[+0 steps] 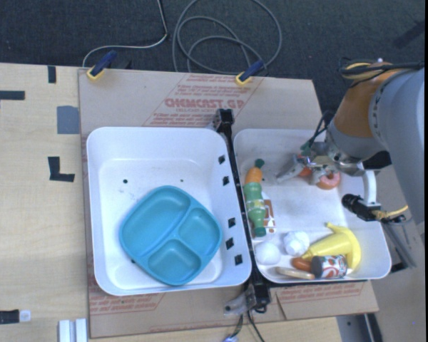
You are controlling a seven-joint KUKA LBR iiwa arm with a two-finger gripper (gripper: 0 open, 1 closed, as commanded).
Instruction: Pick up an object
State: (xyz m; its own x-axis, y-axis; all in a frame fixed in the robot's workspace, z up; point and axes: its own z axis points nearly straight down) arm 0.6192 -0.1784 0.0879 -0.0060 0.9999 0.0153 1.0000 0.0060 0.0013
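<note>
Cardboard sheet (pixel 200 105) under both bins on pale bench (pixel 28 212) — dark carpet (pixel 57 13) behind — gripper (pixel 299 164) grip unclear.

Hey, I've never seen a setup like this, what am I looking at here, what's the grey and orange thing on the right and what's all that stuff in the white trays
This is one camera fixed above a bench, looking down at a slant. The grey and orange thing is a robot arm reaching in from the right. Its hand hangs low over the right bin; whether it holds anything is too unclear to tell. Its job is to pick up an object. The left bin holds a blue divided plate. The right bin holds a green bottle with an orange cap, a yellow banana-like toy, some white lumps and other small items. Both bins sit on a cardboard sheet.
</note>
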